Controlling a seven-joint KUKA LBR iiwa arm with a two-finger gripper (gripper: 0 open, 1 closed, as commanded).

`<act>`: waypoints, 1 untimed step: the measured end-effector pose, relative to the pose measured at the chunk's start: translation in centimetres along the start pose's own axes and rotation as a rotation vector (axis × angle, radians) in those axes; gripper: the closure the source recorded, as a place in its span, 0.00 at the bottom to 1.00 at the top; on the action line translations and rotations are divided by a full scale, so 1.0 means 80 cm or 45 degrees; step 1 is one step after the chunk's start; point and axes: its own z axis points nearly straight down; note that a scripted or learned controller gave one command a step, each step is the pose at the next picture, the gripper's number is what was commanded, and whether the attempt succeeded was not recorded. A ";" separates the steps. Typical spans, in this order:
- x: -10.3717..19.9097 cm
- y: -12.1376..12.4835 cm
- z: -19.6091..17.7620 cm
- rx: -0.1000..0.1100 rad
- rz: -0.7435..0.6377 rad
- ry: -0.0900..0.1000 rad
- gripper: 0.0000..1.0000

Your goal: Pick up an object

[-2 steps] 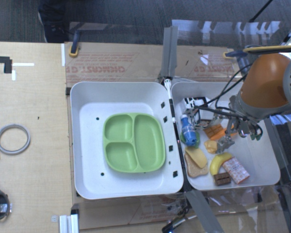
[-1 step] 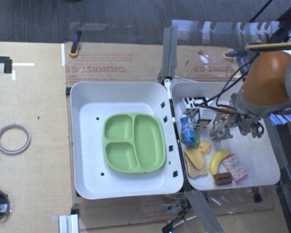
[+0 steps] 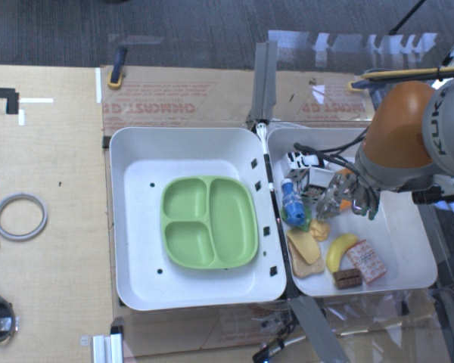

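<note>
Gripper [image 3: 329,203] low in right bin [image 3: 408,274], finger state unreadable.
Just beside it: one blue bottle [image 3: 293,206], one cheese wedge [image 3: 306,246], one banana [image 3: 339,252]. Left bin [image 3: 136,225] holds one green divided plate [image 3: 209,222].

Two white bins [image 3: 129,225], one green divided plate [image 3: 209,221], one banana [image 3: 338,252], one roll of tape [image 3: 19,216], one blue bottle [image 3: 293,206]
</note>
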 end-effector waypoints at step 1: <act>-0.063 0.030 -0.001 0.008 0.492 0.013 1.00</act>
